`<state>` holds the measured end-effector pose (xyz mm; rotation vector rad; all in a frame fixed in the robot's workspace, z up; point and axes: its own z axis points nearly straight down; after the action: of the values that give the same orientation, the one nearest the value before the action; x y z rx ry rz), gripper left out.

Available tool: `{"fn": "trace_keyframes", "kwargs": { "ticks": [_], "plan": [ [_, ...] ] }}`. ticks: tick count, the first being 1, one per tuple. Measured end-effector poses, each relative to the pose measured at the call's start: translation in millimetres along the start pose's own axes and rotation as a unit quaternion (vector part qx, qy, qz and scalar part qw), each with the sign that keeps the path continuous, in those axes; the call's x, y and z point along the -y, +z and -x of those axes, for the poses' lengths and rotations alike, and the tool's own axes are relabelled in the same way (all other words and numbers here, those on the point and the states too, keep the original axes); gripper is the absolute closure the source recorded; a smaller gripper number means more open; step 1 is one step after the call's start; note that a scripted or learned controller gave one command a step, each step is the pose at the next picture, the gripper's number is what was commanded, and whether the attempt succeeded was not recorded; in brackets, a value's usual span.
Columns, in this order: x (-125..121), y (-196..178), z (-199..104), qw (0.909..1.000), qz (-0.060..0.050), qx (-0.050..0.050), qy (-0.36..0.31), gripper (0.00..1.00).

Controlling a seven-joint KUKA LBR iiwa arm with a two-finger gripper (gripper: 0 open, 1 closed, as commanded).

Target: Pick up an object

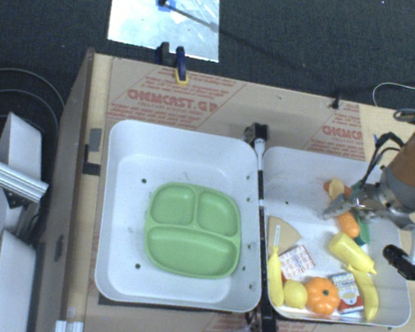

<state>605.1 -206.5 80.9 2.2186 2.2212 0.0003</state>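
My hand (349, 210) is low in the right bin (300, 167), at its far right part, and a small orange object (348, 223), perhaps a toy carrot, lies right under the fingertips. From this slanted view I cannot tell whether my fingers are open or closed, nor whether the orange piece sits between them or merely beside them, so I do not count it as held.

It is the nearest candidate. Just beside it lies a yellow toy (352, 253) shaped like a squash or pepper, and further toward the near edge crowd a small pumpkin (322, 294), a lemon (294, 293), a banana (368, 292), a second yellow strip (274, 270) along the bin's left wall, and two small printed packets (298, 259). Another orange-and-tan piece (335, 189) rests close behind my hand.

To do this well, I judge I should centre the fingers over the orange piece alone, keeping clear of the yellow toy so nothing wedges in alongside. A rounded, slick toy may squirt out, so I would close across its narrow width and lift slowly and straight.

The left bin (127, 188) carries a green divided plate (194, 229), well apart from my work.
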Motion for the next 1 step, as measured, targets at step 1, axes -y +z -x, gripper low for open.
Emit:
{"fn": "trace_keyframes", "kwargs": {
  "ticks": [1],
  "plan": [
    [12.6, -5.3, -13.8, 1.0, 0.002, 0.001, 0.0, 0.0]
  ]
}}
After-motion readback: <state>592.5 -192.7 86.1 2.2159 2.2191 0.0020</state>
